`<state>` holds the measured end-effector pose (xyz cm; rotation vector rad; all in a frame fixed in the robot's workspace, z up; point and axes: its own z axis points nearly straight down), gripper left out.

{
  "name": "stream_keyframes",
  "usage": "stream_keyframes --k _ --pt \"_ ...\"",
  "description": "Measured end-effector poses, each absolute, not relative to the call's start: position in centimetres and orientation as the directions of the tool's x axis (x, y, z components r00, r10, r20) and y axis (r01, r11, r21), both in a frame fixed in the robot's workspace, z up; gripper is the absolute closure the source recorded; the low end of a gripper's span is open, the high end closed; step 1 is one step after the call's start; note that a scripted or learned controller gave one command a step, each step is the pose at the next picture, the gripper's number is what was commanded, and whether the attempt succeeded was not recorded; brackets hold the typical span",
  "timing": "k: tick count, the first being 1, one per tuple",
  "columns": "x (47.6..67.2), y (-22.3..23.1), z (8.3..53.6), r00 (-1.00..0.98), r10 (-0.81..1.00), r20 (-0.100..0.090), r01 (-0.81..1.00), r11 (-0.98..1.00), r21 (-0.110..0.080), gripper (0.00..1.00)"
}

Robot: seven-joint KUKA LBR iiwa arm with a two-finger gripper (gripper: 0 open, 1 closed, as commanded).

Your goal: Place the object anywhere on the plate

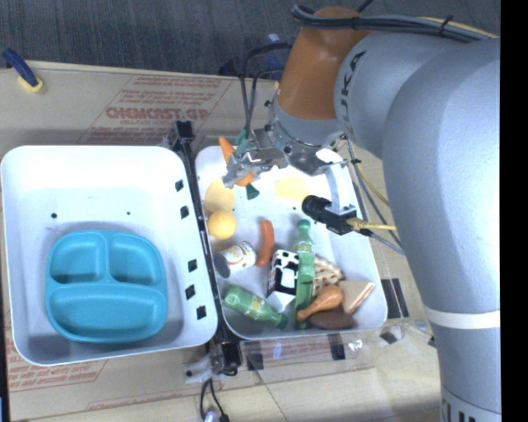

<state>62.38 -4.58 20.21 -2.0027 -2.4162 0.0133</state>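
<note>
**Toy-filled right bin, divided plate in left bin**

Nearest the camera, at the right bin's (370,266) front edge, lie a green bottle (253,304), a drumstick (321,301) and a black-and-white block (284,272). Beyond them sit a red sausage (265,240) and a yellow ball (221,225). In the left bin (35,178) rests the blue divided plate (107,286), bare. At the far end of the right bin, my gripper (240,170) is closed around an orange carrot-like toy (244,178), well apart from the plate.
</note>
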Motion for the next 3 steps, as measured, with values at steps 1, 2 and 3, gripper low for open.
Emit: stream_keyframes --k 1,2,3 --pt "62.4 -4.6 21.2 -0.190 0.982 -0.004 0.982 0.190 -0.013 1.00" --pt "62.5 -4.6 22.1 -0.195 0.981 -0.004 0.981 0.195 -0.016 1.00" --pt "65.7 -5.1 22.4 -0.022 1.000 -0.003 1.000 0.022 -0.005 1.00"
